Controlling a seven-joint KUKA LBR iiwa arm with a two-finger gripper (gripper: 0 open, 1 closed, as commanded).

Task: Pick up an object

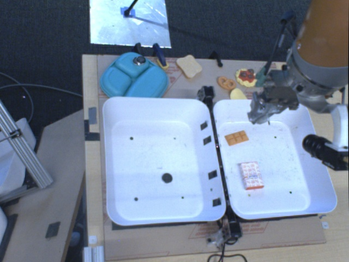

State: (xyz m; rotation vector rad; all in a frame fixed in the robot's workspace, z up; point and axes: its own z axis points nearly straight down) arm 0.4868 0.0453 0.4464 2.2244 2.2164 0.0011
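An orange waffle-like square (pixel 236 138) lies in the right bin (pixel 305 201), toward its back left. A small red and white box (pixel 251 175) lies nearer the front, in the middle of that bin. My gripper (pixel 258 115) hangs over the right bin's back edge, up and to the right of the orange square. Nothing shows between its fingers.
The left bin (pixel 125 201) holds one small dark round thing (pixel 167 177). Behind the bins on the bench lie a blue divided tray (pixel 134 76), a toast slice (pixel 188 66), a pretzel (pixel 225 82), a small pizza-like disc (pixel 246 76) and a yellow piece (pixel 238 94).
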